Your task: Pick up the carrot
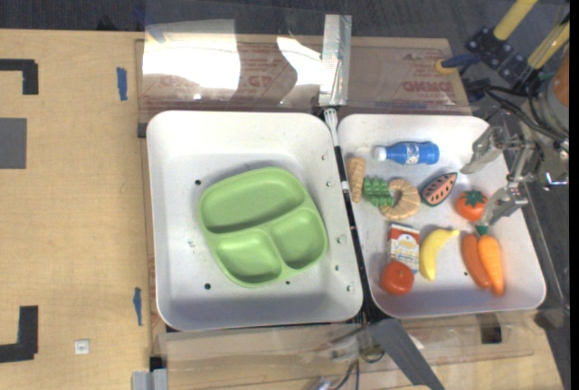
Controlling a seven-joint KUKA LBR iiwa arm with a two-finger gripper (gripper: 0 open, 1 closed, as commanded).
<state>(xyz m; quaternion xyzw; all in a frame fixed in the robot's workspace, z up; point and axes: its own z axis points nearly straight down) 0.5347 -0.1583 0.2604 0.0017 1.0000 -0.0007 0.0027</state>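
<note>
Camera view: carrot (484, 260) lies in the right bin's (534, 293) near right corner. Gripper (496, 175) hangs just beyond it, fingers spread wide, holding nothing.

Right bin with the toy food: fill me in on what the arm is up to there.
The pincer hovers at the right bin's far right side, just above the carrot, with nothing between its fingers. The carrot lies in the bin beside a banana. The green divided plate sits in the left bin.
</note>
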